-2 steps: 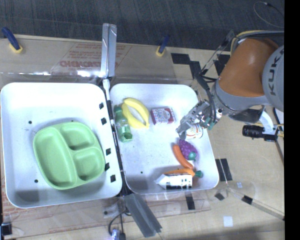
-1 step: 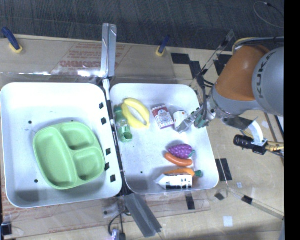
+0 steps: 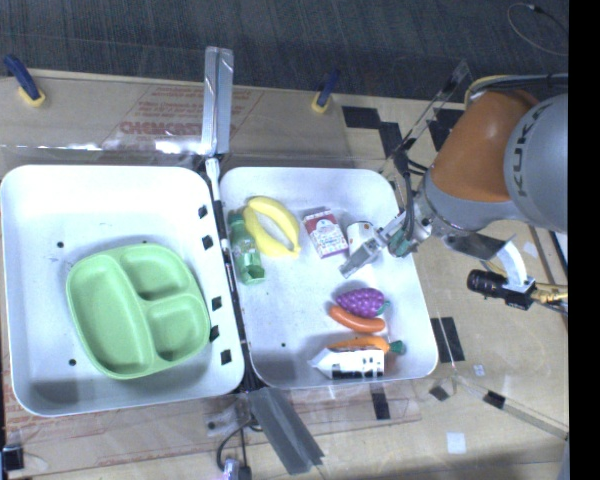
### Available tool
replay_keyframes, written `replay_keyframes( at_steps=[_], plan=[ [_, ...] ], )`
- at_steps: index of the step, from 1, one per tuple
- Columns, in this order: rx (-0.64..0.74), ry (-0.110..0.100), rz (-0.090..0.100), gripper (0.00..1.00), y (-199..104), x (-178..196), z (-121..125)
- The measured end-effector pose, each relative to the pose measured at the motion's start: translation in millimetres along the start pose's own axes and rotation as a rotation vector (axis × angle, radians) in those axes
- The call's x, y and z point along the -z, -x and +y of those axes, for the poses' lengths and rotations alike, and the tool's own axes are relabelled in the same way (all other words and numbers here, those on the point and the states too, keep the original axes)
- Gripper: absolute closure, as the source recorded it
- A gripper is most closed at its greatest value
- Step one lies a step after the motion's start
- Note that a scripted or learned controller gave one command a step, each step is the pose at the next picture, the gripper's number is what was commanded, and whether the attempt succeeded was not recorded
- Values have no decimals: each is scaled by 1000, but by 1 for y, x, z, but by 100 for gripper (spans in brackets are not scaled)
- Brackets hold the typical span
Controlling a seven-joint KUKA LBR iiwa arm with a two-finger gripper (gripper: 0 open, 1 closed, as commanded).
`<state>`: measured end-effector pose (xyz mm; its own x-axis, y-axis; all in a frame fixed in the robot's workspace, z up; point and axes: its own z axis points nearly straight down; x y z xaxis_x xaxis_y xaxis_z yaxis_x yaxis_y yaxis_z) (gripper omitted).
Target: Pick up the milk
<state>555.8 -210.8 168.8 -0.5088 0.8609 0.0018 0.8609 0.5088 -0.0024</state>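
The tray [image 3: 135, 311] lies in the left bin [image 3: 30, 198]. In the right bin [image 3: 280, 353], the banana [image 3: 272, 225] is left of the milk [image 3: 325, 234], and the grapes [image 3: 361, 301] are behind the carrot [image 3: 359, 344].

the table [image 3: 280, 118] was tan, like cardboard, with faint red print near its far edge. two shallow white bins sat directly on it, touching side by side: the left bin [image 3: 20, 268] and the right bin [image 3: 280, 348]. blue clamps [image 3: 24, 80] gripped its far edge, and black tape squares [image 3: 448, 338] marked its right side.
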Motion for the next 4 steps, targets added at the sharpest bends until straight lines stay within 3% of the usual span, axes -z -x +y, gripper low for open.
replay_keyframes(
  at_steps=[1, 2, 3, 4],
  plan=[
    [-299, -2, 2, 0, -92, -79, 12],
    [-190, 2, -1, 0, -69, -77, 43],
    [-39, 3, -3, 0, -45, 93, 15],
    [147, 0, 0, 0, -86, -32, 27]
  ],
)
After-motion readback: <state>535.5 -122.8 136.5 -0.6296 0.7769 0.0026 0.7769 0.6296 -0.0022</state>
